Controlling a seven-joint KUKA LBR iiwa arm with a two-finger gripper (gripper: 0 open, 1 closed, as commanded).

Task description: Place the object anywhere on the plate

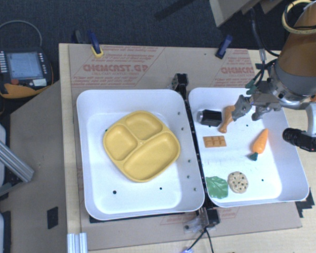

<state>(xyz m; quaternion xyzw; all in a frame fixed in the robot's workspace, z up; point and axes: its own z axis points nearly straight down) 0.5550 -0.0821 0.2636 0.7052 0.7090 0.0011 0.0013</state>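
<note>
The grey arm (300, 46) reaches in from the right over the upper part of the right bin (292, 186), its orange band above the wrist. The hand (251, 108) hangs low over the bin, its two fingers apart with nothing between them.

Several small things lie in the right bin. An orange sausage-shaped piece (227, 118) lies just left of the hand, close to its left finger; whether they touch I cannot tell. A black block (210, 117) sits beside that piece, against the bin's left wall. Below them lies a flat orange waffle-like cracker (214, 141). A toy carrot (259, 142) lies below the hand, tilted, tip down toward a small green stub. Near the front of the bin are a green leaf-shaped piece (217, 186) and a chocolate-chip cookie (238, 182), just beside each other.

The left bin (89, 141) holds the yellow plate (141, 145), which has three compartments, sits turned at an angle, and has nothing on it. Both bins rest on the tabletop (68, 115).
</note>
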